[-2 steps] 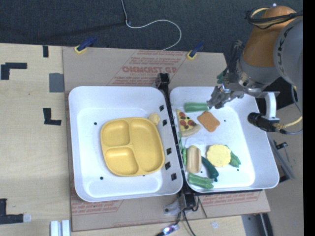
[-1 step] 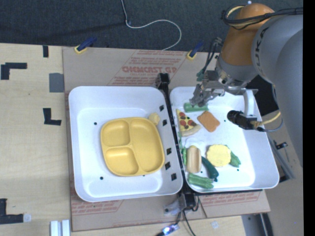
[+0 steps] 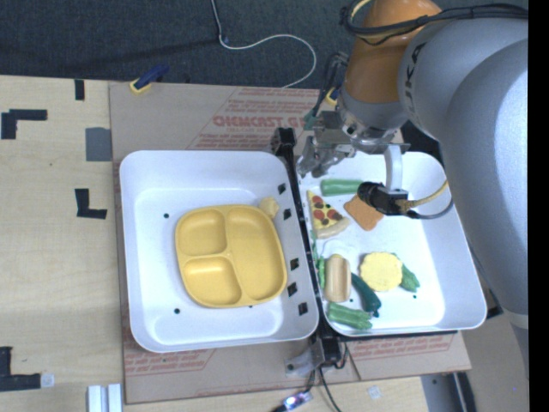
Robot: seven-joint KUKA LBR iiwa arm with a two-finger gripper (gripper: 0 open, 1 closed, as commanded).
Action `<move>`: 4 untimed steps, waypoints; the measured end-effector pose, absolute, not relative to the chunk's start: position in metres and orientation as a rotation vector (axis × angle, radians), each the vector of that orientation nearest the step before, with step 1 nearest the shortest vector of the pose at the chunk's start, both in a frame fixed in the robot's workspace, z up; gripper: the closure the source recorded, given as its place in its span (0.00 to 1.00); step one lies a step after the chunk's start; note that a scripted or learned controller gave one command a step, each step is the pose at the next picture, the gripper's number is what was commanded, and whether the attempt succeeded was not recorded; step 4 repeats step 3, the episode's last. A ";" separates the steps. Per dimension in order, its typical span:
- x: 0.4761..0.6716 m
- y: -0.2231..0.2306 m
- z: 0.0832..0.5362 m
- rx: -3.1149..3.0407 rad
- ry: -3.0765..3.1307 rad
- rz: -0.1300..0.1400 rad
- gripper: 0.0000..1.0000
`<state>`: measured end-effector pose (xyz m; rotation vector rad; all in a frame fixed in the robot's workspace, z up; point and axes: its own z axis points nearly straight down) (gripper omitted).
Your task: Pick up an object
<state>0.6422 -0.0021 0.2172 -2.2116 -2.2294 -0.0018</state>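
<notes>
Claw (image 3: 330,157) of mine hangs over the right bin's (image 3: 429,316) top-left corner; I cannot tell its state. Just below it lies the green bean (image 3: 340,187), long axis left-right, then pizza (image 3: 326,215); the yellow tray (image 3: 230,256) sits in the left bin (image 3: 146,230)

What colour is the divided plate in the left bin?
Yellow; the divided plate shows in the camera view.

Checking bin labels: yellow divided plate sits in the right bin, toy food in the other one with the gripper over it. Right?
Not quite. The camera view shows the yellow divided plate in the left bin, not the right. The toy food, such as the pizza slice, lies in the right bin, with the gripper above its far end.
</notes>
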 end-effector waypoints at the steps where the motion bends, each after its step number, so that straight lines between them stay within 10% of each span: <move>1: 0.663 0.052 0.218 -2.213 -2.229 -0.002 1.00; 4: 0.664 0.063 0.232 -2.220 -2.222 0.002 1.00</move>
